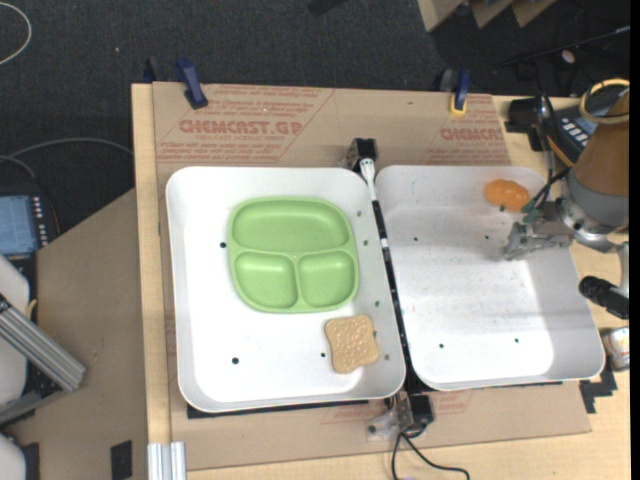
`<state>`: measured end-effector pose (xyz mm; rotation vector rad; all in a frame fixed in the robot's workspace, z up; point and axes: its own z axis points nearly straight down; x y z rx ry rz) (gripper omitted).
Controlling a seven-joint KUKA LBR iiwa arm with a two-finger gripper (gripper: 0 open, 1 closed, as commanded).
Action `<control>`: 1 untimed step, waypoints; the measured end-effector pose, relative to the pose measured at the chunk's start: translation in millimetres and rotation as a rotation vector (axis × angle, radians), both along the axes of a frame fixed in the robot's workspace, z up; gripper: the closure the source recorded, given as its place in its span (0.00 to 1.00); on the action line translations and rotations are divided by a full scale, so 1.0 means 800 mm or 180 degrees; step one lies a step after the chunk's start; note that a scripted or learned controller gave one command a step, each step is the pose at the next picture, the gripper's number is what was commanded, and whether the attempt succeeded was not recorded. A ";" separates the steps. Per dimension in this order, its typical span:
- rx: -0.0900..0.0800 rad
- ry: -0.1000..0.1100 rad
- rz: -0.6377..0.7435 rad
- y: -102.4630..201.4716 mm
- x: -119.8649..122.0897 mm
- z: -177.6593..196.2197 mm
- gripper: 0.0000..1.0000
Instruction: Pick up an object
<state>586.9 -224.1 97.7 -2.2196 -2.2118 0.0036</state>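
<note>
While its claw (522,240) state stays unclear, an orange object (506,193) lies near.

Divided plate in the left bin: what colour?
Light green plate, clearest in the camera view.

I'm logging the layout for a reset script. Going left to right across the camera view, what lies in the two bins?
Green three-compartment plastic tray → tan square cracker-like toy → the gripper. The small orange rounded object overlaps the gripper's span, so I leave it unranked.
</note>
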 end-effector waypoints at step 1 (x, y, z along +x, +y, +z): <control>-0.0022 -0.0045 0.0020 0.001 0.068 0.024 1.00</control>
